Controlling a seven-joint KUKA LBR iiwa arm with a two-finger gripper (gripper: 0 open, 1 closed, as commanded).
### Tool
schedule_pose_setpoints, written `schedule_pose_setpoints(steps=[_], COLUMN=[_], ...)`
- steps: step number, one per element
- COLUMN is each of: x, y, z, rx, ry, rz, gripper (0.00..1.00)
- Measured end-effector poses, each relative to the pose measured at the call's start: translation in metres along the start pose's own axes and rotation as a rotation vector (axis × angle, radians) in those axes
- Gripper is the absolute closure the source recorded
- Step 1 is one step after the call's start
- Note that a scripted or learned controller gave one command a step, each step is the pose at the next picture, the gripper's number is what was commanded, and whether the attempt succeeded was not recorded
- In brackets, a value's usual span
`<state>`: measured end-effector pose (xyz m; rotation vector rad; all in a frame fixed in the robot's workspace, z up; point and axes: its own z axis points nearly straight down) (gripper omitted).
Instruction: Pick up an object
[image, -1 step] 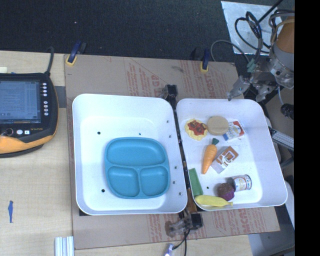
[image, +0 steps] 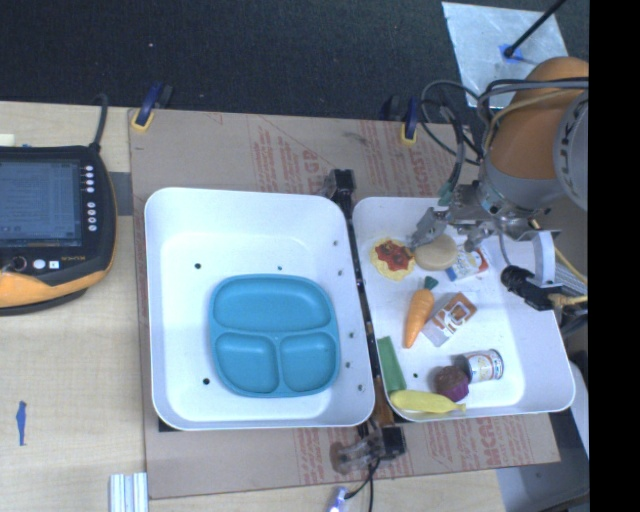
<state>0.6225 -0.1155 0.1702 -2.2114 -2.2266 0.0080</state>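
My gripper (image: 443, 232) hangs over the back of the right bin (image: 540, 385), fingers apart, nothing visibly between them. Just below it lies a round beige bun-like piece (image: 436, 255). A yellow and red pizza-like toy (image: 393, 258) lies to its left, and a small blue, white and red packet (image: 468, 264) to its right. Further forward are an orange carrot (image: 418, 312), a small carton (image: 451, 318), a tin can (image: 486, 365), a purple piece (image: 450, 381), a yellow banana (image: 424, 402) and a green stick (image: 389, 362).
The left bin (image: 180, 240) holds a blue divided plate (image: 272, 333). A teach pendant (image: 45, 215) rests on the bench at far left. The arm's grey and orange body (image: 530, 130) and cables cover the right bin's back right corner; a black part (image: 525, 285) juts over its right side.
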Motion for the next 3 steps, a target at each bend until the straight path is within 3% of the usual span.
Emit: schedule_pose_setpoints(steps=[1,2,3], x=[0.011,0.009,0.052], y=[-0.051,-0.051,-0.06], z=[0.079,0.068,-0.061], rx=[0.0,-0.001,-0.005], ry=[0.0,-0.003,0.001], rz=[0.001,-0.004,0.002], gripper=[0.0,1.0,1.0])
